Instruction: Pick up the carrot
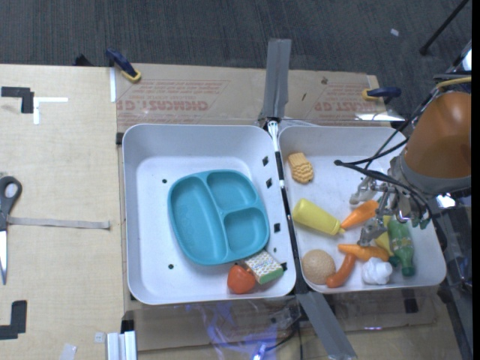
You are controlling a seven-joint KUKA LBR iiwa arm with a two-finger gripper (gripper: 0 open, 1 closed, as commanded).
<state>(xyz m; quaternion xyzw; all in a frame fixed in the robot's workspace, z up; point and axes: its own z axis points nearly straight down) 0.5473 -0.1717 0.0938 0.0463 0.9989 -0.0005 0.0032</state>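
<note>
Camera view: we log two shallow white plastic bins (139, 223). Left bin holds a blue three-compartment plate (217, 216). In the right bin, the grey arm's two-finger gripper (380, 217) sits beside an orange plastic carrot (359, 214); whether it grips anything, we cannot tell. A yellow bottle (316, 217) lies just left.

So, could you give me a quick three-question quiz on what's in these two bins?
1. True or false: the blue plate lies in the right bin.
2. What sits touching the red tomato? A: a small box. B: scissors. C: a yellow bottle.
3. Fill in: the hand hangs close to a carrot in the ____ bin.
Key: 1 false, it lies in the left bin; 2 A; 3 right.
</note>
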